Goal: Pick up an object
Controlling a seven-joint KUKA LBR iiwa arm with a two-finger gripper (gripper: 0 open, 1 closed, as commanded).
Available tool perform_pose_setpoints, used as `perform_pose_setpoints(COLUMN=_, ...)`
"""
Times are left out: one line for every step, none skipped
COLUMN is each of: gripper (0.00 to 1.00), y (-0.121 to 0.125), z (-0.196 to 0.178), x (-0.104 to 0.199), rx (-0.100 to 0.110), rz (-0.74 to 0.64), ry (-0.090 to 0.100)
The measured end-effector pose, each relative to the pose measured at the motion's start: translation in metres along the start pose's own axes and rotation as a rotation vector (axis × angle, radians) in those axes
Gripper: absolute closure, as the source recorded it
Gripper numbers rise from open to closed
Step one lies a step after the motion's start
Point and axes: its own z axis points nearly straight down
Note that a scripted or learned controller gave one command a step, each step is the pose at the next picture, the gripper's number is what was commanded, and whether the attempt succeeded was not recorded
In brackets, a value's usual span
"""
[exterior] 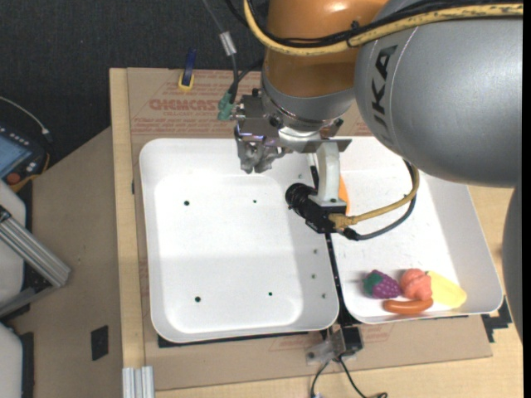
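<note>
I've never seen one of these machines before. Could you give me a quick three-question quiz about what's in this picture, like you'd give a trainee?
1. True or false: the toy foods lie in the left bin.
2. Which toy lies furthest left in the pile: A) purple grapes, B) yellow piece, C) peach-coloured fruit?
3. Fill in: the gripper hangs over the far edge of the ____ bin.

Key: 1. False, they lie in the right bin's near corner. 2. A. 3. Left.
</note>
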Motion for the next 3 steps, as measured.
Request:
perform_pose_setpoints(gripper=1.0, y=-0.016, z=-0.059, x=0.041, rx=0.003, rz=0.0, ry=0.0)
perform_pose_setpoints(gripper=1.0, y=-0.015, z=-0.065, x=0.038, rx=0.006, rz=0.004, ry=-0.005)
perform_pose_setpoints(gripper=1.0, y=-0.053, z=-0.045, x=0.037, rx=0.016, rz=0.005, ry=-0.006)
